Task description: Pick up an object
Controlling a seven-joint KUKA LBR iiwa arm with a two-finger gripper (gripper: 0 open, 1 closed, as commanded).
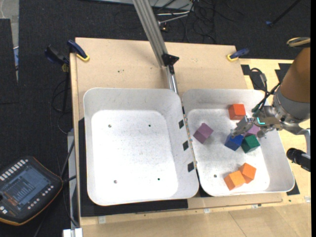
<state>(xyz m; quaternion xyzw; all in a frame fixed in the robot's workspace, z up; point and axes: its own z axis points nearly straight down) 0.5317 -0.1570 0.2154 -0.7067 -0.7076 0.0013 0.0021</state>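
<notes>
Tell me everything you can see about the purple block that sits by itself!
The purple block is a small cube with flat faces and sharp corners, a soft lilac colour with a matte look, maybe foam or painted wood. It sits turned at an angle on the floor of the right bin, near that bin's left wall. Nothing touches it except the bin floor. The other blocks lie apart, farther right, and the end effector is over there too.

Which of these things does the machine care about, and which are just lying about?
In the job: end effector; blue block; green block; purple block; three orange blocks; right bin.
Just about: left bin; handheld controller; clamps.
</notes>
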